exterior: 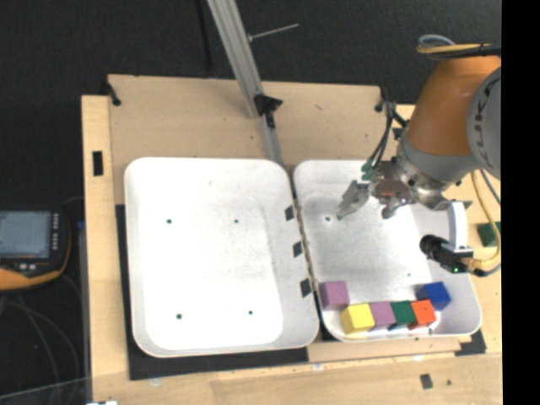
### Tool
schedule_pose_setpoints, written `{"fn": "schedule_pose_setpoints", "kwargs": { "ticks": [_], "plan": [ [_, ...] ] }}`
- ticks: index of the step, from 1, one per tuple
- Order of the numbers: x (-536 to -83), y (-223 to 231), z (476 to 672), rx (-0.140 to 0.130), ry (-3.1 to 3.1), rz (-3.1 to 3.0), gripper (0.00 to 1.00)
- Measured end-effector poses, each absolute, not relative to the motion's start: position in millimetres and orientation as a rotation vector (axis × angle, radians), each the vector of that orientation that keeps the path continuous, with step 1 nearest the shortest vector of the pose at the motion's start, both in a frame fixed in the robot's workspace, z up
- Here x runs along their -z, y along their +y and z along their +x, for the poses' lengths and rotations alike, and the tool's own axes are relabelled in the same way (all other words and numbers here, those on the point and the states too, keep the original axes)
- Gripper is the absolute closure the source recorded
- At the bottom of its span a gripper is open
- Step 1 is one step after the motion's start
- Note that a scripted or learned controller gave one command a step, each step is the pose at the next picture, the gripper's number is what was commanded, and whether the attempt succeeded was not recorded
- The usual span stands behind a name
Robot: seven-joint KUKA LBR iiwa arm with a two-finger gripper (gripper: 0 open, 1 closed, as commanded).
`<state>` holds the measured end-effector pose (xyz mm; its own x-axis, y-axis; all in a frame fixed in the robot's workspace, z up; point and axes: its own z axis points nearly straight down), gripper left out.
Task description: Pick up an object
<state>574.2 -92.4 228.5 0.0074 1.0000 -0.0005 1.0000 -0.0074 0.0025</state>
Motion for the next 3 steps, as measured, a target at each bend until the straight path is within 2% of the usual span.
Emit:
{"fn": "schedule_pose_setpoints", "kwargs": {
  "ticks": [1,2,3],
  "plan": [
    [-239.6,-94.0,574.9,-0.004,2.205,2.231,1.00],
    [-96.7,-90.9,561.6,-0.002,2.217,2.222,1.00],
    [-201.0,-19.1,506.0,-0.009,2.228,2.212,1.00]
  ]
}}
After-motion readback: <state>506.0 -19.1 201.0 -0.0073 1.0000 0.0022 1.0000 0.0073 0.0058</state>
